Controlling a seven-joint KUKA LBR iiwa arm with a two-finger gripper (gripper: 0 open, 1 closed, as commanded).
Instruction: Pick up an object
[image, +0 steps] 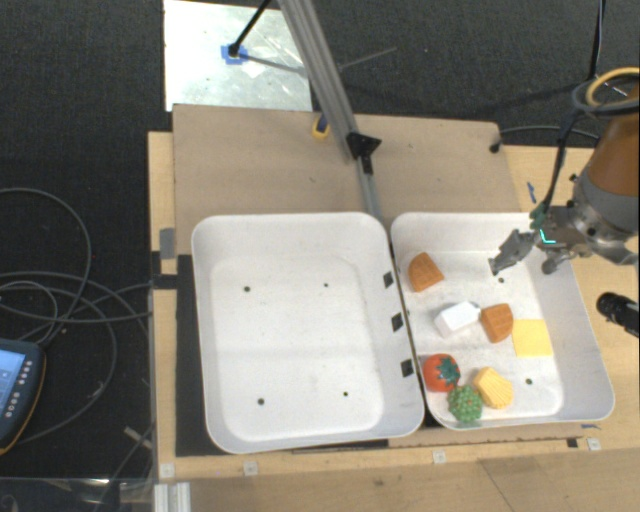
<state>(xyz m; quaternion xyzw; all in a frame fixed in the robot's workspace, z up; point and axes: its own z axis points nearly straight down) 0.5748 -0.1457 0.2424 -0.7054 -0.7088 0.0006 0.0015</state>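
Camera view: tool (527, 257) (parted) above toys (470, 350)

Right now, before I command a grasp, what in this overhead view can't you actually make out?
- Arm: cut off by the right edge above the orange band.
- Gripper: two fingers spread over the right bin; height above the floor unreadable from this slant.
- Green item: too small to identify; it overlaps the red item, so contact is unclear.
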